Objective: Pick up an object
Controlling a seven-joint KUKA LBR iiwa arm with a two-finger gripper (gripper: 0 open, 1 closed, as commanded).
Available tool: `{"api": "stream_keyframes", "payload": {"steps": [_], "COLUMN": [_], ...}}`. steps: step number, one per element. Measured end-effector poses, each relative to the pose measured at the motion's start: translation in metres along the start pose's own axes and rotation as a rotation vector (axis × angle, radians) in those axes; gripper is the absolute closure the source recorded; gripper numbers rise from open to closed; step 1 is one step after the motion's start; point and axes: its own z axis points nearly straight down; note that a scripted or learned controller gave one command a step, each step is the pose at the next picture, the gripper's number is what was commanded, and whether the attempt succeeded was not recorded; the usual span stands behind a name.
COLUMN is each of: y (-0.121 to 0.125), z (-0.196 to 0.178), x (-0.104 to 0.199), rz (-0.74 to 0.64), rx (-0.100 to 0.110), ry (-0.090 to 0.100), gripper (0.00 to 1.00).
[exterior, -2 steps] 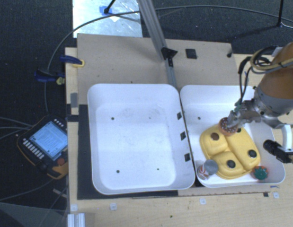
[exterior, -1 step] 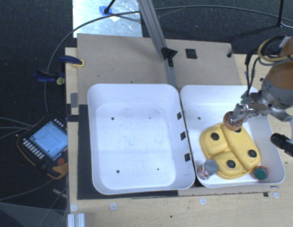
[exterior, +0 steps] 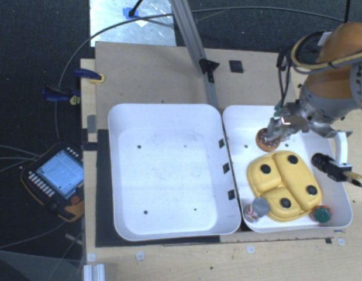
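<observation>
In the right bin (exterior: 239,127) lies a large yellow toy (exterior: 284,186) with several black dots on top. A small brown round object (exterior: 266,139) sits just above it, toward the bin's back. My gripper (exterior: 275,132) hangs right over that brown object, its tip at or touching it. A small grey piece (exterior: 259,206) rests at the bin's front left, by the yellow toy. A green ball (exterior: 322,214) with a bit of orange sits at the front right corner.
The left bin (exterior: 166,168) stands beside the right one, joined by black clips along the shared wall. A slanted metal pole (exterior: 192,34) rises behind the bins. A teach pendant (exterior: 55,177) lies off the bench to the left. A black cable part (exterior: 328,165) hangs at the arm's side.
</observation>
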Motion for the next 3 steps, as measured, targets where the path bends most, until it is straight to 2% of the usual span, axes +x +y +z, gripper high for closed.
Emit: {"api": "stream_keyframes", "payload": {"steps": [1, 2, 3], "y": [0.023, 0.039, 0.064], "z": [0.002, 0.013, 0.008], "x": [0.042, 0.098, 0.147], "rz": [0.0, 0.0, 0.0], "rx": [0.001, 0.001, -0.001], "ry": [0.0, 0.0, 0.001], "gripper": [1.0, 1.0, 1.0]}}
